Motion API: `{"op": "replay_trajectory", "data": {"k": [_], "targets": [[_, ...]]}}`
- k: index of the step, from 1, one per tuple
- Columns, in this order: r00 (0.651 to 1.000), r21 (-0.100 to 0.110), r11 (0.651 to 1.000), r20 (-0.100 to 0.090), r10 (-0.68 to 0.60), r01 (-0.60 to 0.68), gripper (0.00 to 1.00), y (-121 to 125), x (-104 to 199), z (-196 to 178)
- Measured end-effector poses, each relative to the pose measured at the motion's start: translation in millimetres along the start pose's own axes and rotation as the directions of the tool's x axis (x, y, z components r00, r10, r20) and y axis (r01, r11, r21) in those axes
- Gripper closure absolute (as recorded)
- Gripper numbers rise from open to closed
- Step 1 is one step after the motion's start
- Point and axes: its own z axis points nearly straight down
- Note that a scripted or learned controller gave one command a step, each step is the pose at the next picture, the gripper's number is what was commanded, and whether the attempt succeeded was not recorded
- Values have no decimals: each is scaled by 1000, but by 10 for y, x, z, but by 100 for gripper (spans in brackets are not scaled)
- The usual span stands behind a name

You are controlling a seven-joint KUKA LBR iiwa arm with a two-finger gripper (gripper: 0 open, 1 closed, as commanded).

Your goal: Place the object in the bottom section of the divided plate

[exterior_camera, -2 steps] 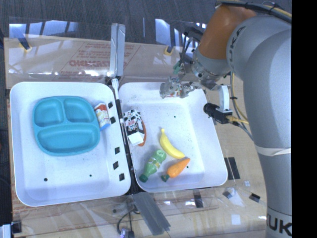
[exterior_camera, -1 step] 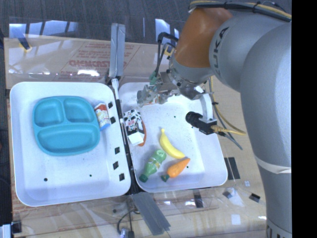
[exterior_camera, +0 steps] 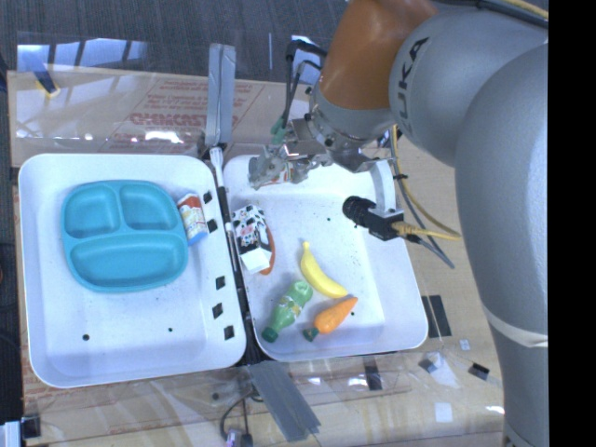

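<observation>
A blue divided plate (exterior_camera: 123, 236) lies in the left bin (exterior_camera: 56, 343), with two small sections at the top and one wide section at the bottom. A small red-and-white can (exterior_camera: 193, 218) lies against the plate's right rim. My gripper (exterior_camera: 268, 168) hangs over the top left corner of the right bin (exterior_camera: 396, 296), above and a little behind a black-and-white carton (exterior_camera: 249, 235). Nothing shows in the gripper. Its tips are small and blurred against the bin wall.
In the right bin lie a yellow banana (exterior_camera: 320, 273), a green bottle (exterior_camera: 287, 309) and an orange carrot (exterior_camera: 332, 316), all toward the front. A black part of the arm (exterior_camera: 371, 215) juts over the bin's right half. The bulky grey arm covers the right side.
</observation>
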Motion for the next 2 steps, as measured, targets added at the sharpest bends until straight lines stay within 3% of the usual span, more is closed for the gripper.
{"op": "replay_trajectory", "data": {"k": [1, 2], "targets": [[998, 4, 998, 0, -70, 70, 100, 18, 797, 542], [998, 3, 998, 0, -69, 69, 0, 19, 791, 539]]}}
